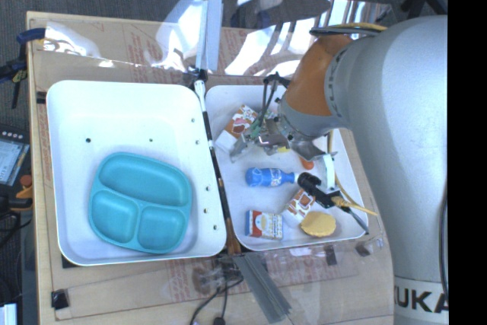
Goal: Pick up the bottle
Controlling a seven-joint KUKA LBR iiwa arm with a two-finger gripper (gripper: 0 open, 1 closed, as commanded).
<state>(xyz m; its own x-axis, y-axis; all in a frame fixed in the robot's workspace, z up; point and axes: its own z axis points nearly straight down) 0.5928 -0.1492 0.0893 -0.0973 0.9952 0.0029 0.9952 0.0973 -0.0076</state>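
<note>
The bottle (268,177) is small and blue with a white label and a pale cap. It lies on its side in the middle of the right bin (346,152), cap pointing right. My gripper (253,138) hangs low over the back left part of that bin, just behind the bottle and a short gap apart from it. It sits beside a red and white carton (243,120). Nothing shows between the gripper and the bottle.
A white packet (225,141) lies by the divider near the gripper. Toward the front lie a red carton (263,224), another small carton (301,203) and a yellow round biscuit (318,224). The left bin (114,106) holds a turquoise divided tray (141,201).
</note>
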